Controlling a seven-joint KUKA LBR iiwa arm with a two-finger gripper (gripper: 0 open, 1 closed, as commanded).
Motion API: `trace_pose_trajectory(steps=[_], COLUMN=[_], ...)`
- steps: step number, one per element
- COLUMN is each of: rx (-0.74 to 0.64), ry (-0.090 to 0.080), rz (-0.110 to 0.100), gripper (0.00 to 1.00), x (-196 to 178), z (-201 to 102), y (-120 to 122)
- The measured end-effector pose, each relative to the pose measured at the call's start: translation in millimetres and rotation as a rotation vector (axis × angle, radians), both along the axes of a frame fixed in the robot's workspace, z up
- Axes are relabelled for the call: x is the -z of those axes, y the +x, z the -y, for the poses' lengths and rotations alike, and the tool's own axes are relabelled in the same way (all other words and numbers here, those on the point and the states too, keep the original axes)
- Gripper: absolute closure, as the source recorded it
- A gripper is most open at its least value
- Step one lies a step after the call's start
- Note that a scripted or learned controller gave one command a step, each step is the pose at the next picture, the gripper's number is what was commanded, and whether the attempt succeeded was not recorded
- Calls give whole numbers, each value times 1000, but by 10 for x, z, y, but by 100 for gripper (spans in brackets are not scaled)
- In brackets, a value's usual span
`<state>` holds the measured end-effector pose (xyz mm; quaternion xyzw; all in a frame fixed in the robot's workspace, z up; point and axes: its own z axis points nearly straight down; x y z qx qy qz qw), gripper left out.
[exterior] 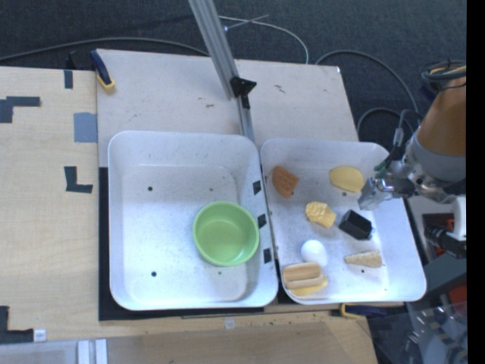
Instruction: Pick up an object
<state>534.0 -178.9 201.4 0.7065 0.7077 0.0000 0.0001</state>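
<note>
My gripper [373,192] hangs low over the far right part of the right bin [402,279], and whether my jaws are open or closed I cannot tell from this angle; nothing shows between them. Nearest to me is the black block [355,224], lying tilted on the bin floor just below and slightly left of my jaws, apart from them. The round yellow piece [347,179] lies just to my left, close beside the jaws but not between them.

Farther left from my jaws is the lumpy yellow piece [321,214], and beyond it, toward the bin's left wall, the brown ridged piece [285,181]. Below the black block lies the tan wedge [364,259]. Down and left of me sits the white ball [314,251], and just under it the hot dog in a bun [305,277], against the bin's near edge. Nothing lies on top of the black block or the round yellow piece; both sit open from above.

The left bin [136,203] is well away to my left and holds a green bowl [225,233], upright, near its right wall. A grey pole [216,32] slants across the bench beyond both bins.
</note>
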Motion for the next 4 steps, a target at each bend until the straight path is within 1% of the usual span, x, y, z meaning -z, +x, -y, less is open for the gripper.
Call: trace_pose_trajectory(steps=[1, 2, 3, 4], rx=[-5, -4, -5, -6], ry=[2, 2, 2, 2], rz=[-1, -4, -4, -4], gripper=[100, 100, 100, 100], x=[-139, -95, -137, -75], z=[-530, -983, -1423, -1992], y=[-5, -74, -159, -165])
